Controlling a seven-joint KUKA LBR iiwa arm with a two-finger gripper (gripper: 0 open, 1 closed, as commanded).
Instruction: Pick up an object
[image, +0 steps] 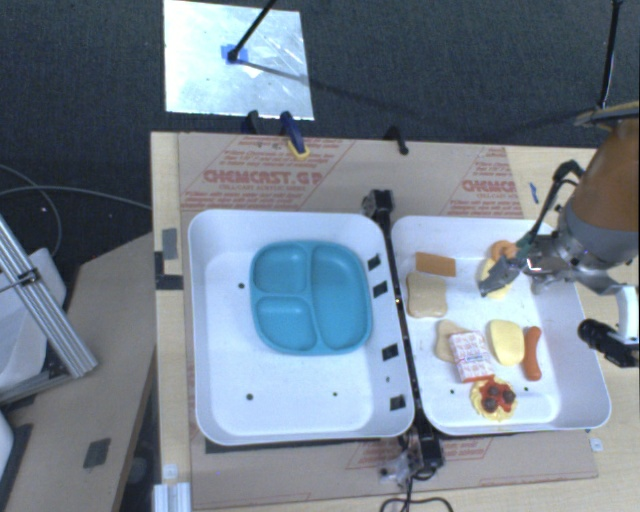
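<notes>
Grey two-finger gripper (497, 283) low over yellow-orange toy food piece (497, 258) in right white bin (580, 400); claw state unclear. Nothing lifted; grasp, raise remain.

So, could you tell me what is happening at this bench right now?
The grey arm reaches in from the right, its hand low over the right bin, at a yellow toy food piece near the bin's far side. Whether it grips anything cannot be told. Other toy foods lie around, including a sausage and a small pizza. The left bin holds a blue divided plate.
</notes>
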